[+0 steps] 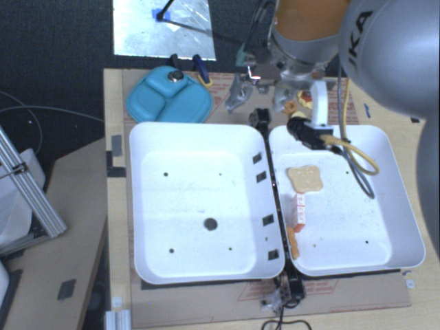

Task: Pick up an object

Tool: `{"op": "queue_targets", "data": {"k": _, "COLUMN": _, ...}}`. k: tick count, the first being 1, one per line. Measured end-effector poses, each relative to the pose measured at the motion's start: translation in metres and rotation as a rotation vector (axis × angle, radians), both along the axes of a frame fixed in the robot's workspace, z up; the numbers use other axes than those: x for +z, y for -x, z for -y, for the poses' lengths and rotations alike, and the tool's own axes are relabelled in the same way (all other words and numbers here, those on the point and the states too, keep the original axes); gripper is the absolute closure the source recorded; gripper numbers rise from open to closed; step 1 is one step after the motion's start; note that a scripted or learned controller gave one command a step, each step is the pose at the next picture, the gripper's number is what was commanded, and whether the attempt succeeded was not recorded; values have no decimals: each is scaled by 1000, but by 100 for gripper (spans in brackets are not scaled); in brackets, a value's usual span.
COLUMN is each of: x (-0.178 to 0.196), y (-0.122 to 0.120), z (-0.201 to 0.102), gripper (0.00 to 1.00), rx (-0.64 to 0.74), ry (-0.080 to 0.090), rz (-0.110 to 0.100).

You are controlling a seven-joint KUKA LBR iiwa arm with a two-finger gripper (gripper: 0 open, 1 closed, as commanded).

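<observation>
Camera view: the claw [260, 100] hangs above the far edge of the surface, behind the two bins, fingers spread and holding nothing. In the right bin [385, 205], a tan slice [305, 179] lies just beside a small carton [300, 209] near the divider.

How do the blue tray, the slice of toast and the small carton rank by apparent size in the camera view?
1. Blue tray, clearly the largest.
2. Slice of toast.
3. Small carton, narrower than the toast, though about as long, so this last ranking is less sure.
</observation>
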State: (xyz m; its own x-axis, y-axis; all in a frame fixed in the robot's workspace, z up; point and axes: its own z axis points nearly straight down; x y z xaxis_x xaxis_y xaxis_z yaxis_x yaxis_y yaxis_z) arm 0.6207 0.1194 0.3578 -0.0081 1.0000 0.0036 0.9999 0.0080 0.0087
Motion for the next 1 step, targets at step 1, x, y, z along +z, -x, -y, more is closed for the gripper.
{"op": "queue_targets", "data": {"k": 1, "x": 7, "y": -1, "z": 2, "gripper": 100, "rx": 2, "ry": 3, "rz": -2}}
